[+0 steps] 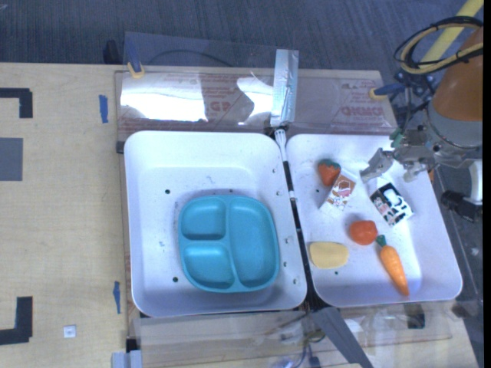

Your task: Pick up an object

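Observation:
The right bin [437, 282] holds several small items. A red strawberry [329, 172] lies at its upper left, with a small white carton [342, 192] just below it. Further right is a black-and-white packet [390, 204]. Toward the front lie an orange-red tomato [363, 231], a yellow piece [328, 254] and an orange carrot [393, 267]. My gripper [397, 165] hovers over the bin's upper right, just above the black-and-white packet. It is open, with nothing between its fingers.
The left bin [146, 167] holds a blue divided plate [229, 241]. A ridge where the bins meet [290, 198] separates them. Cables and the arm's body [453, 98] crowd the upper right. Wooden bench surface lies to the left.

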Available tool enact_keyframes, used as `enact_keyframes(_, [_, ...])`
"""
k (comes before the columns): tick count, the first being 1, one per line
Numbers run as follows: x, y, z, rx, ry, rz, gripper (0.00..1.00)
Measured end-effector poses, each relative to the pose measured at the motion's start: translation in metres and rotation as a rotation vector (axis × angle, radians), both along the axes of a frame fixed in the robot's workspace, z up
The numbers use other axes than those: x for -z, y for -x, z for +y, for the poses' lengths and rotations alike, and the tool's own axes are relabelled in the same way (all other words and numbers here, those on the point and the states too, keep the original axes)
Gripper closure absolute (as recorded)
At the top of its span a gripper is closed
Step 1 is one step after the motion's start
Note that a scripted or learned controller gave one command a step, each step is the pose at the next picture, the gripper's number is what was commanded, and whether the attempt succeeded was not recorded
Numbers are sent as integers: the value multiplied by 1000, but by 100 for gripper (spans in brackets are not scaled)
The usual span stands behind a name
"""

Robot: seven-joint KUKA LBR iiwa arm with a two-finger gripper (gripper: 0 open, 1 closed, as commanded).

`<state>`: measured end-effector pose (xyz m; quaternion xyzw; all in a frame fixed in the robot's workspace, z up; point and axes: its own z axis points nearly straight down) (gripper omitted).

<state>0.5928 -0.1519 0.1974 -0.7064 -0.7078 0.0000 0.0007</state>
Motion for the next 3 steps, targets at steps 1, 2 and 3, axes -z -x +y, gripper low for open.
enact_keyframes(1, [96,16,-38,24,2,-7,0])
enact_keyframes(2, [110,112,-38,43,3,-4,0])
enact_keyframes(3, [99,109,-38,43,5,-12,100])
